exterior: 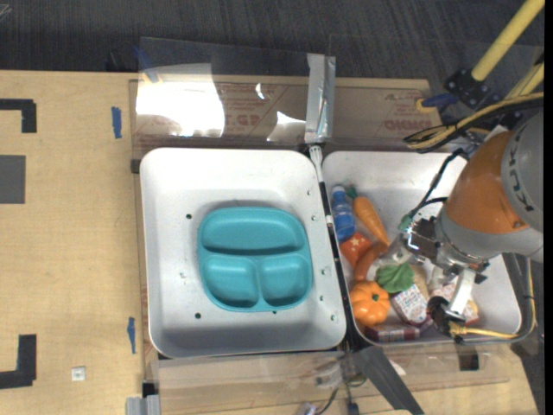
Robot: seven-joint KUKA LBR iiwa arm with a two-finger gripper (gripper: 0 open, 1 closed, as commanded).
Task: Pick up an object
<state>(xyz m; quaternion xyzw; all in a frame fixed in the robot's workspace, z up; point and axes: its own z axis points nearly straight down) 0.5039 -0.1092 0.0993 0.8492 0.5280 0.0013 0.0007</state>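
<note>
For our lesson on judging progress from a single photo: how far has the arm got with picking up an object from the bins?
Done: the grey arm with the orange band has reached over the right white bin, its gripper low among the toys. In hand: nothing visibly lifted; the orange plastic pumpkin, orange carrot and blue bottle lie in the bin. Left: grasp one and raise it. The teal divided tray sits in the left bin.
</note>
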